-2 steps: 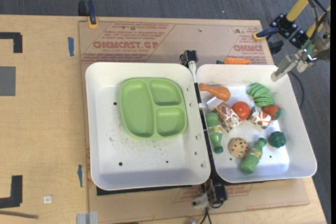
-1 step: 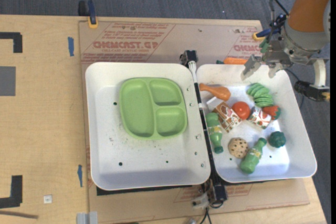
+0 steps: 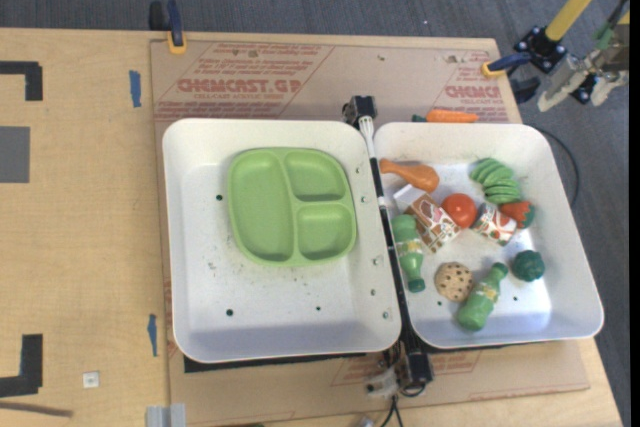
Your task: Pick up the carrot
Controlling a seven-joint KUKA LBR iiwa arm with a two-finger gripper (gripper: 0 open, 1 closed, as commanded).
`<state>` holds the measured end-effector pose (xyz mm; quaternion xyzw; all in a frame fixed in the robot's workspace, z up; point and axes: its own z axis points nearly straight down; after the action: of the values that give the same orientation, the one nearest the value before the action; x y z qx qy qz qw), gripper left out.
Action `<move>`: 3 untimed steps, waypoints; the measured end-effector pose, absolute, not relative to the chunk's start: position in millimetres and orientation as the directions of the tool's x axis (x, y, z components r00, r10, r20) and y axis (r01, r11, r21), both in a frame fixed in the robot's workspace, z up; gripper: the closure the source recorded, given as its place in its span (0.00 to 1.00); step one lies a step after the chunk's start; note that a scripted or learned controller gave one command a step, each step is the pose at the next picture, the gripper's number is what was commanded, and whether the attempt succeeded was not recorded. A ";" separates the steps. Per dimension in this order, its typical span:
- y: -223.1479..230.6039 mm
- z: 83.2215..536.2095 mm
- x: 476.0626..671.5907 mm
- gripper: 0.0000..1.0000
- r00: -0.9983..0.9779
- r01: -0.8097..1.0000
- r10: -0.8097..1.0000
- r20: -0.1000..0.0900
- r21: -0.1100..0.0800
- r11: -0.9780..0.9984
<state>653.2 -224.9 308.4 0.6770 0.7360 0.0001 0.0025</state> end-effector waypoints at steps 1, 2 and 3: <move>-169.3 278.5 608.4 0.00 0.231 0.973 0.973 0.001 -0.003 -0.231; -133.0 220.5 654.7 0.00 0.555 0.832 0.832 0.000 -0.001 -0.555; -178.8 325.3 666.9 0.00 0.353 0.936 0.936 -0.001 0.003 -0.353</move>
<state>666.9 -178.8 325.3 0.8226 0.5687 0.0006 0.0015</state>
